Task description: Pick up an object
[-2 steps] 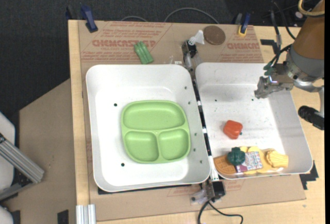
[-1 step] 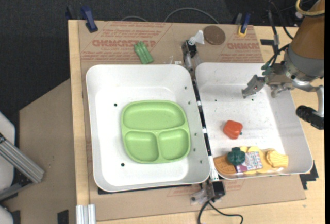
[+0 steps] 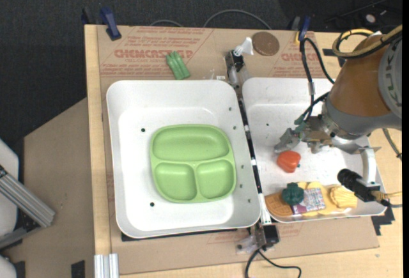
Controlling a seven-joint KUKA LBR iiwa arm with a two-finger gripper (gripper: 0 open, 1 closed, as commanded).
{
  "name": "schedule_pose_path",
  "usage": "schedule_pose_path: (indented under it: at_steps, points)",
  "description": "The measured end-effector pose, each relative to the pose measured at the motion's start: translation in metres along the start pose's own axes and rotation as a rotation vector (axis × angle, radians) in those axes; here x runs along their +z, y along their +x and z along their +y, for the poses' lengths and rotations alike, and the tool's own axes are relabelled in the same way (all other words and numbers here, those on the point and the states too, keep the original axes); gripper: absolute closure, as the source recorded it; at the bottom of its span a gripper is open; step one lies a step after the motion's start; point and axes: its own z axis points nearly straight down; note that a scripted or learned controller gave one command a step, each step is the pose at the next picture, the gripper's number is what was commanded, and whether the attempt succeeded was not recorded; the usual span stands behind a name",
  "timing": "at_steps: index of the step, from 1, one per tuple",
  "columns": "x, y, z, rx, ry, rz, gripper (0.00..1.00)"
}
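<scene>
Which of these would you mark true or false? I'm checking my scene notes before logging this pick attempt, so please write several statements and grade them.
1. The green tray lies in the left bin. True.
2. The red object sits on the green tray. False: it lies in the right bin, below the tool.
3. The tray has three compartments. True.
4. The tool holds the red object. False: that object lies on the bin floor, apart from the tool.
5. A green clip lies on the cardboard beyond the left bin. True.
6. The toys crowd the right bin's far edge. False: they line its near edge.
</scene>
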Motion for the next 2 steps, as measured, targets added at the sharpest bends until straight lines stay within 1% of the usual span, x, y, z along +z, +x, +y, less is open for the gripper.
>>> schedule_pose_path:
  at_steps: [1,2]
  points:
    - [0.066,0.000,0.002,0.003,-0.007,-0.004,0.00]
    - [0.052,0.000,0.003,0.004,-0.012,-0.006,1.00]
